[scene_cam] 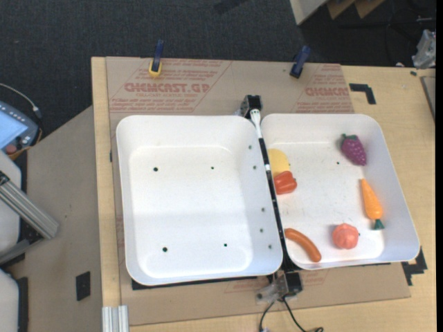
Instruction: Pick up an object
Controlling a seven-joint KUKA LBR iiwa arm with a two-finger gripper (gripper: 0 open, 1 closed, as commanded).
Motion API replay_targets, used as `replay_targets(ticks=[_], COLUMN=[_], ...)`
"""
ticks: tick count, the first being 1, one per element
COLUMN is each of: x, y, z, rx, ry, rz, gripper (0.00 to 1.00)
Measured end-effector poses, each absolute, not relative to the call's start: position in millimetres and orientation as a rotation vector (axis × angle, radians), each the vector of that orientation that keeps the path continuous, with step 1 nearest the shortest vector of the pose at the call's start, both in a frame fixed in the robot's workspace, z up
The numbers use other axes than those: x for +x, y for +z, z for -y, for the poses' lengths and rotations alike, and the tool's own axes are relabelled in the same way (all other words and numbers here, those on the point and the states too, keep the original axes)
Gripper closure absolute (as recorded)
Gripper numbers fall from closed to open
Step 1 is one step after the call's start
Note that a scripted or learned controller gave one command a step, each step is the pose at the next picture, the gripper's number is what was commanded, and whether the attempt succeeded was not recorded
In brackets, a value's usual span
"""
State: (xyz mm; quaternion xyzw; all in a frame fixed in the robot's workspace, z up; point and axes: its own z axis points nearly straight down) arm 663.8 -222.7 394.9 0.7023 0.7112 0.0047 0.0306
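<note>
Nearest the camera, a black clip (287,282) with a cable hanging off it can be seen where the two bins meet. Just past it, an orange-red sausage (302,244) is laid at a slant in the right bin (394,185), near its front edge. A pinkish-red round fruit (345,236) is parked just to the right of the sausage, not touching it.

A bit further back, a carrot (371,200) is stretched out lengthwise with its green end (378,223) pointed toward the fruit. Over by the dividing edge, a red pepper (284,182) is tucked up against a yellow item (277,160) right behind it. Furthest back in that bin, a purple grape bunch (353,149) is set well apart from the rest.

In the left bin (131,185) a few small dark dots (156,169) are spotted on the floor.

Both bins are rested on a printed cardboard sheet (208,81), pinned at the far edge by a yellow-and-blue clamp (156,62) and a blue clamp (300,61).

Whether the gripper is open or closed can't be told here, tbh.
</note>
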Motion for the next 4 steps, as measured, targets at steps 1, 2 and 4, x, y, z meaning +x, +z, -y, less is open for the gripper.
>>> replay_targets(ticks=[1,2,4], x=[664.5,665.3,666.9], y=[406,417,439], z=[223,222,222], rx=[2.159,2.154,2.143], ry=[0.016,0.018,0.021], rz=[-2.189,-2.186,-2.181], gripper=[1.0,1.0,1.0])
